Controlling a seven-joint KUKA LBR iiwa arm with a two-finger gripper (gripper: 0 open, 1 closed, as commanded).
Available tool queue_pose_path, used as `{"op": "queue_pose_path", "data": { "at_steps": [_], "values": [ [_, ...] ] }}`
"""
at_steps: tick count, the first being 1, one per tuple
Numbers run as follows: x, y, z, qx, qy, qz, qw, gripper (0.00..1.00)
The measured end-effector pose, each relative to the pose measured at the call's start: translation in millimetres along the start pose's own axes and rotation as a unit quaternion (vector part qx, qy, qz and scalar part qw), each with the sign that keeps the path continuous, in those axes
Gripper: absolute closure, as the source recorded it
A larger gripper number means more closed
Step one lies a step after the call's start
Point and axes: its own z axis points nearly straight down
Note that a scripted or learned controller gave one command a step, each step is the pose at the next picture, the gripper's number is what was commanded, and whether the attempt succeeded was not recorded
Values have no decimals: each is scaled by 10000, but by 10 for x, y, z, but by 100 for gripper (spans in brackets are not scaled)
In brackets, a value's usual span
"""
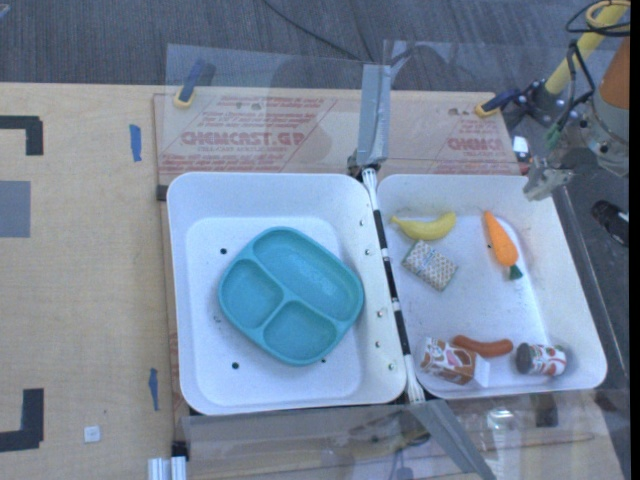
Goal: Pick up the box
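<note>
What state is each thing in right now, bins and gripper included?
Box: lying flat in the right bin, not gripped, just below the banana.
Banana: lying on its side.
Carrot: lying flat, green tip towards the bench's near edge.
Sausage: lying beside the carton.
Carton: tipped on its side.
Can: lying on its side.
Blue tray: right side up in the left bin.
Gripper: above the right bin's far corner.

Box [431,265] in right bin [570,268], below banana [424,226].
</note>
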Motion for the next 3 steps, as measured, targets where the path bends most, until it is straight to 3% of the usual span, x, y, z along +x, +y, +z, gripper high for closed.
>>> {"op": "queue_pose_path", "data": {
  "at_steps": [1,2,3],
  "values": [
    [10,3,2,3,1,-6,10000,0],
    [-15,-160,302,26,9,287,9996,0],
    [823,-299,758,21,15,-5,10000,0]
  ]
}}
